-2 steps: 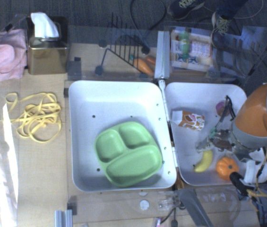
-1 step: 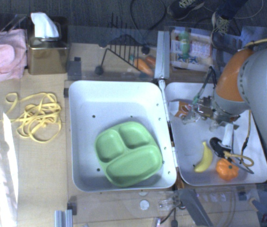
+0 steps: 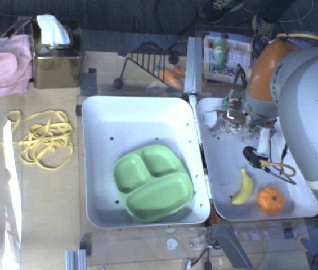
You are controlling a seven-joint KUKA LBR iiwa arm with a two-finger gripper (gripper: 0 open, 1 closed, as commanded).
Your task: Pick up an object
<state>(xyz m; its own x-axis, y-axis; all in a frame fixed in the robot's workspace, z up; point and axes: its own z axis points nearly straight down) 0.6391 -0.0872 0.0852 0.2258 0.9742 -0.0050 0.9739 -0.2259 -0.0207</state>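
Small curved yellow banana point(image 3: 242, 187)

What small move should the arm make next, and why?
Probably slide the gripper toward the banana, then lower. The gripper is at the far end of the right bin, while the banana lies nearer the front, apart from the pumpkin.

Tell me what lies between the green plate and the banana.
In the camera view, only bare white floor and the two bins' meeting walls separate the plate from the banana; nothing loose lies there.
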